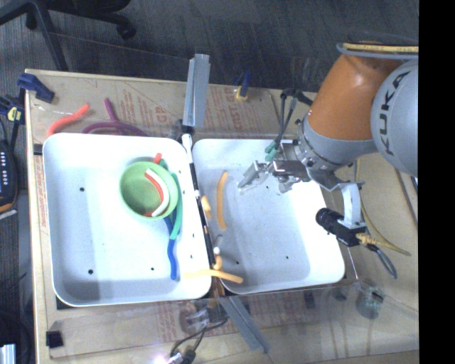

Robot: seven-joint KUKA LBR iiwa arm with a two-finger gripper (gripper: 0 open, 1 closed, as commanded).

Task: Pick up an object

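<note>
The claw (264, 175) hangs over the right bin (284, 249), fingers apart, holding nothing. Next it must reach the orange stick (222, 199).

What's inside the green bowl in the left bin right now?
The green bowl holds a curved red-and-white piece along its right side. A blue stick runs out from beneath it; whatever else the bowl covers is hidden.

Wooden bench (128, 323), dark carpeted floor (270, 43), chair base (85, 18) at top left
</note>
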